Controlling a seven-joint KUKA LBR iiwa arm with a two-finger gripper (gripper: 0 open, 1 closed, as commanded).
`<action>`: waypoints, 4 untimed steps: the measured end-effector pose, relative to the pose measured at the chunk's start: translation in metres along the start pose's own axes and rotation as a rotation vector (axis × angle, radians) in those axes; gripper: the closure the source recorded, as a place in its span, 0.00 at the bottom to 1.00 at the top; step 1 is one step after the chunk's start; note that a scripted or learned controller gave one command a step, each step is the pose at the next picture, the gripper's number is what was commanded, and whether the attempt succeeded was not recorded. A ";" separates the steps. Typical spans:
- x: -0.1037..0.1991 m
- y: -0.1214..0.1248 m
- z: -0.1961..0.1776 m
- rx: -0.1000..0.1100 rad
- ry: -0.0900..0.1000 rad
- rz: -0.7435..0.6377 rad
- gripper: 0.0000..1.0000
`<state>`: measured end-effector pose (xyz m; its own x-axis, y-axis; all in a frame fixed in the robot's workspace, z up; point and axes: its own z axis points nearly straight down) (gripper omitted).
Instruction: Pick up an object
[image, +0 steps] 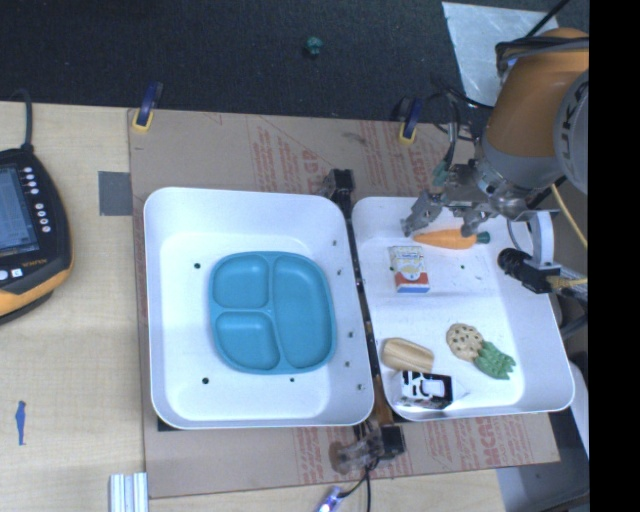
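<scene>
My gripper (452, 212) hangs over the far end of the right bin (520, 300), its two grey fingers spread open. Just below them an orange toy carrot (447, 239) lies flat on the bin floor; nothing is between the fingers. Nearer the bin's middle stands a small white, red and blue carton (408, 268). Along the near side lie a tan bread roll (407, 353), a speckled cookie (462, 340), a green leafy piece (495, 361) and a black-and-white item (427, 387).
The left bin (170, 300) holds a blue divided plate (272, 310). A black and orange control pendant (25, 230) rests on the bench at far left. Clamps (147, 105) pin the cardboard's far edge. A black cable fitting (525, 268) overhangs the right bin's rim.
</scene>
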<state>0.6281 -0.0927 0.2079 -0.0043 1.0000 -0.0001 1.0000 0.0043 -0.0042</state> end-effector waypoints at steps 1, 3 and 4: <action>-0.013 0.000 0.098 0.002 -0.002 0.000 0.00; -0.004 -0.003 0.106 0.004 -0.002 -0.003 1.00; 0.041 -0.002 0.015 -0.002 0.000 0.000 1.00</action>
